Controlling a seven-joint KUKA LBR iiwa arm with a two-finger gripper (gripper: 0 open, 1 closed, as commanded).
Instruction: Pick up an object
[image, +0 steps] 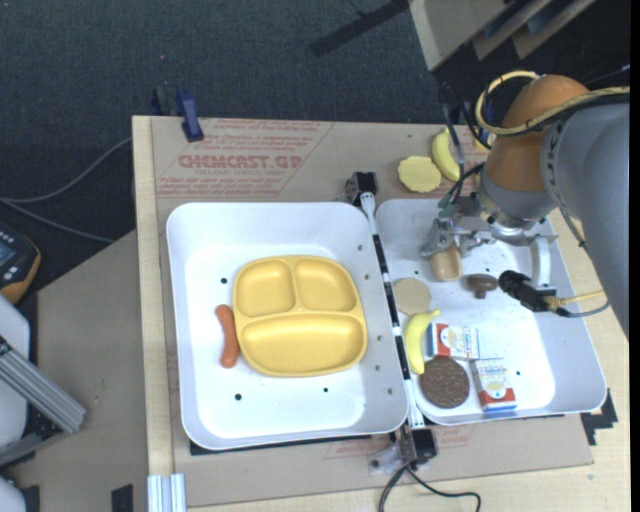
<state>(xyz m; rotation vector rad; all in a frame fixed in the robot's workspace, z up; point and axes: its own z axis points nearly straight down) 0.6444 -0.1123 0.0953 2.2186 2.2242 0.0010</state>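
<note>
Down low in the right bin (570, 385), near its far edge, the gripper (450, 240) hangs over a small tan, stubby piece (445, 265). Fingers point into the bin; whether they are open or closed cannot be told from this slanted view, and nothing shows between them.

The tan piece sits just under and slightly to the near side of the gripper, touching or almost touching it; which one is unclear. Short, rounded, pale brown, like a bread roll or a cork-shaped toy. Its long axis seems to run roughly far-to-near across the bin. Judged the likeliest target, since it is closest.

Outward from there:
- small dark brown lump (482, 284), just beside the tan piece toward the bin's right edge
- flat beige disc (411, 294), near the bin's left wall
- yellow banana (416, 338), against the left wall, long axis far-to-near
- dark round cookie-like disc (444, 382), near corner
- two small red-and-white cartons (478, 365), beside the dark disc

Left bin (195, 300): yellow divided plate (298, 315) mid-bin, orange-red sausage (228, 334) touching its left side.

On the bench beyond the right bin's far edge: yellow wavy slice (419, 174) and a second banana (446, 155).
</note>
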